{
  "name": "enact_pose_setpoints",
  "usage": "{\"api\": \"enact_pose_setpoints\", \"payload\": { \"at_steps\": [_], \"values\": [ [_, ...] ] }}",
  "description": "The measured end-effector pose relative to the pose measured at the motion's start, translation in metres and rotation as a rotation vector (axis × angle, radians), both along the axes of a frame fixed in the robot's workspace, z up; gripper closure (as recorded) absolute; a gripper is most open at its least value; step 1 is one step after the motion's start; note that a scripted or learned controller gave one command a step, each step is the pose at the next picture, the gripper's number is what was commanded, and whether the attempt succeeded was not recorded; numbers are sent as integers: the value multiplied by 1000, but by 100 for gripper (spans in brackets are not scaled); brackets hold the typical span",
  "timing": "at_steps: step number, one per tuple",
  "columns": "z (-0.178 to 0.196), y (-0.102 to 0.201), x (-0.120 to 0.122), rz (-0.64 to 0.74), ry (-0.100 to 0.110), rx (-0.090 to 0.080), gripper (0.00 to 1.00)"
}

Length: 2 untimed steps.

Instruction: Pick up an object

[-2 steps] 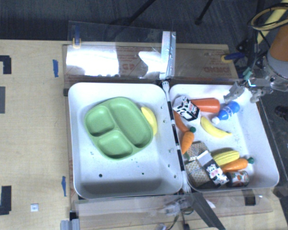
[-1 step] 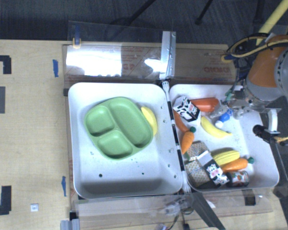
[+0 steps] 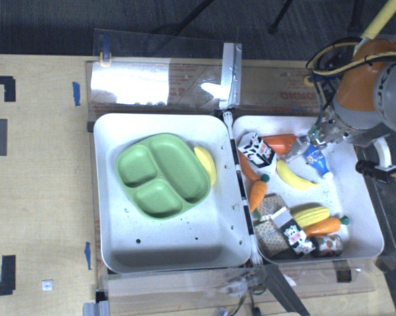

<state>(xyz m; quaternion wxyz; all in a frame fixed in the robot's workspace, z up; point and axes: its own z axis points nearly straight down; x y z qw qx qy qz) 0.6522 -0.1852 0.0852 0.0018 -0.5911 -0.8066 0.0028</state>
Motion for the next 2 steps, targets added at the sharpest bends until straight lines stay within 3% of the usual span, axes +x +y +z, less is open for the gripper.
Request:
{"api": "enact_pose_setpoints", "payload": {
  "at_steps": [1, 2],
  "values": [
    [2, -36, -26, 336, -9, 6, 0],
    [1, -19, -12, 323, -13, 1, 0]
  ]
}}
